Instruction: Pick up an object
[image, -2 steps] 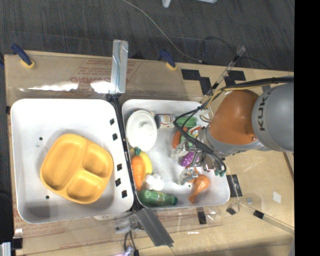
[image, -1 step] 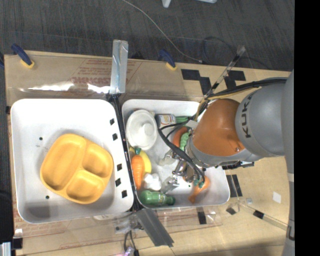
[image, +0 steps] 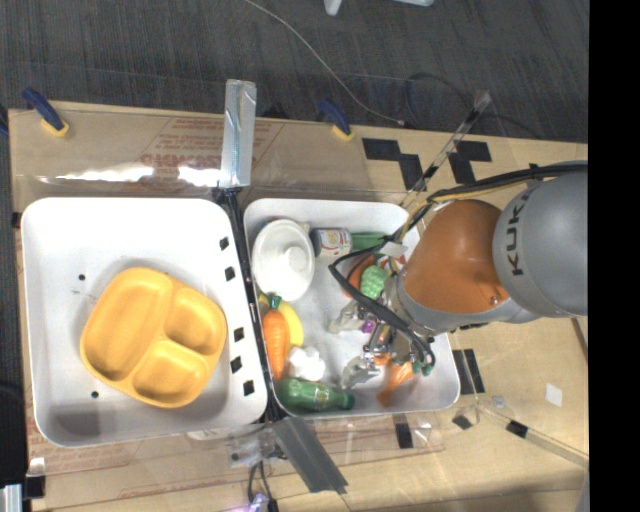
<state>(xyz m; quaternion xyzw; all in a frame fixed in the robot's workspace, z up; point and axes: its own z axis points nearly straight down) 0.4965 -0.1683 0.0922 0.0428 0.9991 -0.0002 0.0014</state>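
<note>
The right bin holds a jumble of small items. A white bowl sits at its back left, with a small can beside it. An orange carrot and a yellow piece lie along the left wall. A dark green cucumber-like item rests at the front, next to a small white lump. My gripper is down inside the bin's front right part, just above the clutter. A light green item and an orange piece lie close to it. The wrist hides what lies under it.
The left bin holds a yellow divided plate. A black divider separates the bins. The arm's orange band and grey body cover the right bin's right side. Cables trail over the bench behind.
</note>
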